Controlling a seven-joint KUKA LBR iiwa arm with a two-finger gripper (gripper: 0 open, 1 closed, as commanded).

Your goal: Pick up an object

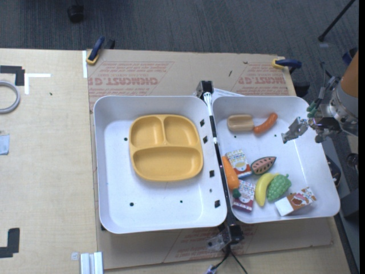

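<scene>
Two bins [102,170]; one yellow plate [166,147]

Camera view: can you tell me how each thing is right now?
Yellow plate: lying flat in the left bin, nothing on it.
Sausage: lying in the right bin, touching the bread.
Banana: lying beside the green grapes.
Carrot: lying along the bin's left wall.
Gripper: above the right bin, holding nothing.

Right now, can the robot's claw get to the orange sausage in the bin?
Probably yes. The gripper hangs over the right bin, and the sausage lies in the open floor just beside it. Nothing lies between them; the tan bread piece touches only its far end.
</scene>
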